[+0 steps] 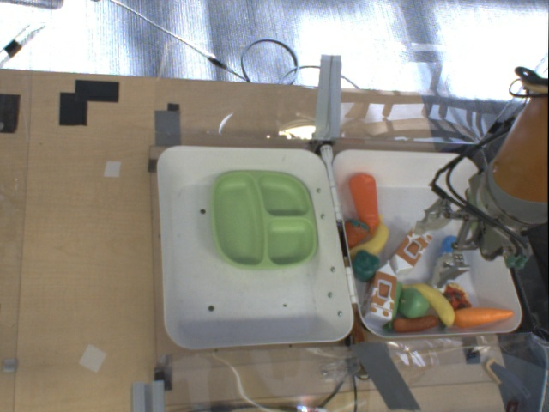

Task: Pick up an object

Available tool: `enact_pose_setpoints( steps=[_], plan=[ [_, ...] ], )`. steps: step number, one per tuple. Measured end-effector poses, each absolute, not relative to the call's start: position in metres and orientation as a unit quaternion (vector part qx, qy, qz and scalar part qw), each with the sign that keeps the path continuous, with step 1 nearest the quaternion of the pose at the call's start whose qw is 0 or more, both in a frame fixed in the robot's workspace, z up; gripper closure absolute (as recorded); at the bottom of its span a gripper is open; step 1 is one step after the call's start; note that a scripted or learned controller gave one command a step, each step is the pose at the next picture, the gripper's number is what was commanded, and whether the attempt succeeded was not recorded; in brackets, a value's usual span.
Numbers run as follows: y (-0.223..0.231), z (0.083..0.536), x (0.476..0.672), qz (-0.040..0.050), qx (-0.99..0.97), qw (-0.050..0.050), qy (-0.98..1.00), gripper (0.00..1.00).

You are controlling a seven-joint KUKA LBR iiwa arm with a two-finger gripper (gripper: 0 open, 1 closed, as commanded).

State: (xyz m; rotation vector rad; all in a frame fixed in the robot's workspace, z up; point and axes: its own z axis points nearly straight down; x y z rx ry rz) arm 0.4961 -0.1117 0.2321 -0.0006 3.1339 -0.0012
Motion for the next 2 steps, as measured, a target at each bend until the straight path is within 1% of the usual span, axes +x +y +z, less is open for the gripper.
enact_pose_setpoints(
  steps=[1, 2],
  plan=[
    [-0.097, 0.117, 0.54, -0.0037, -0.028, 0.019, 0.999, 0.0],
    [-0.155, 0.092, 0.559, -0.0018, 0.029, 0.008, 1.0, 0.0]
  ],
)
